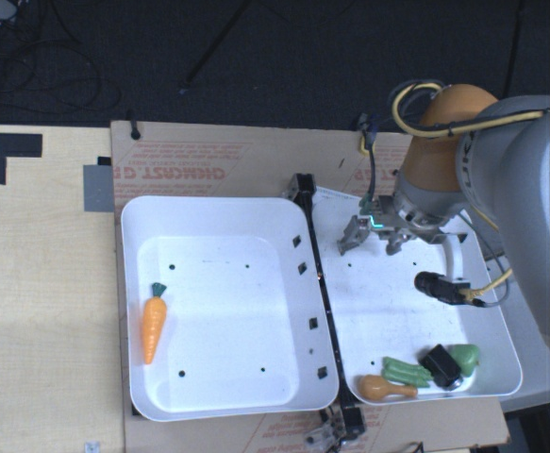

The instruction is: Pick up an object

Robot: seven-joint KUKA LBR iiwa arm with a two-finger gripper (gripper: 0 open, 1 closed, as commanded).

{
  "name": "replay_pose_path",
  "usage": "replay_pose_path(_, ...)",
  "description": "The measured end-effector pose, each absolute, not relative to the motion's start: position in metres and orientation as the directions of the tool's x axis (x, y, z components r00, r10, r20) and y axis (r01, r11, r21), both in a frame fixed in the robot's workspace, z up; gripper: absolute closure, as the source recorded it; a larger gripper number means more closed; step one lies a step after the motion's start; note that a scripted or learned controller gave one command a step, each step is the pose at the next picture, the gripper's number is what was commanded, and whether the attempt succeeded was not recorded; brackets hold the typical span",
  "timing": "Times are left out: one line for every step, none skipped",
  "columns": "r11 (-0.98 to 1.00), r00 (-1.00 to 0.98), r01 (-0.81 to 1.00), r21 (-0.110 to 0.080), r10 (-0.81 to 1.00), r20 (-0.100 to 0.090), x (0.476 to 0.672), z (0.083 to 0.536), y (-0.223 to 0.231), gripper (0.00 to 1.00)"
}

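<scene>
You have 2 bins on a sheet of cardboard (218,163). The left bin (208,385) holds 1 thing, a carrot (153,324), lying along the bin's left wall with its green top pointing to the far side. The right bin (388,319) holds 4 things, all crowded into its near right corner: a green pod (407,372), a tan gourd (383,388) just in front of it against the near rim, a black block (441,365) touching the pod's right end, and a green lump (466,354) behind the block. That makes 5 things you could pick. The block covers part of the lump, so you cannot tell the lump's full shape, and the picture is too coarse to say whether the gourd and pod touch. The arm (501,159) hides the right bin's far right corner. The claw (374,242) hangs over the far part of the right bin, well apart from the cluster, its 2 fingers (352,240) spread wide with nothing between them; whether the tips touch the bin floor is not clear.
</scene>
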State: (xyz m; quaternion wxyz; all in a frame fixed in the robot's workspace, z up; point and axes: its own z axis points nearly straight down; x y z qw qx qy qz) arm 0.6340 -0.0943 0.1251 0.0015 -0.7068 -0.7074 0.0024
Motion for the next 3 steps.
replay_pose_path(0.000, 0.000, 1.000, -0.004, 1.000, -0.002, 0.634, 0.135, -0.096, 1.00)
replay_pose_path(0.000, 0.000, 1.000, -0.003, 1.000, -0.003, 0.634, 0.145, -0.097, 1.00)
replay_pose_path(0.009, -0.009, 1.000, 0.012, 1.000, 0.002, 0.646, 0.278, -0.021, 1.00)
